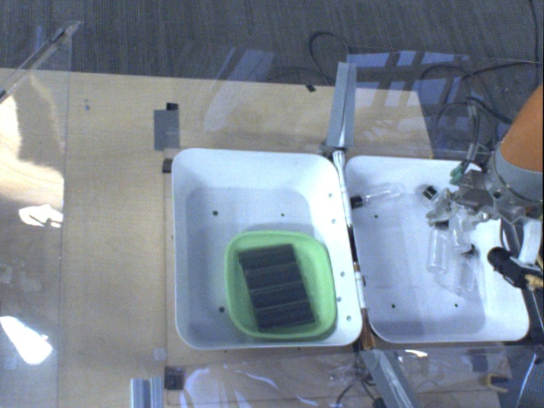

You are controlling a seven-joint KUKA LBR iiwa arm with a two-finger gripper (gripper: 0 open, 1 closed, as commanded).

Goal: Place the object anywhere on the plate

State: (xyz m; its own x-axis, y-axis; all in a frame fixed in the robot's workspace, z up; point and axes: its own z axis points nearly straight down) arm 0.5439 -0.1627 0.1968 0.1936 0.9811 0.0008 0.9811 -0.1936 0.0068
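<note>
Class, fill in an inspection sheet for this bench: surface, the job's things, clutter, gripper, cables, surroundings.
Surface: wooden bench bearing the left bin and the right bin.
Job's things: green plate in the left bin, with a dark ridged object lying on it.
Clutter: nothing seen.
Gripper: gripper over the right bin; its parts look clear and blurred.
Cables: black cables behind the bins.
Surroundings: grey carpet beyond the bench.

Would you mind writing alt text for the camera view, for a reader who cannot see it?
A green plate bearing a dark ridged object sits in the left white bin. The arm's gripper hangs over the right white bin, reaching in from the right. Both bins rest side by side on a wooden bench.
</note>
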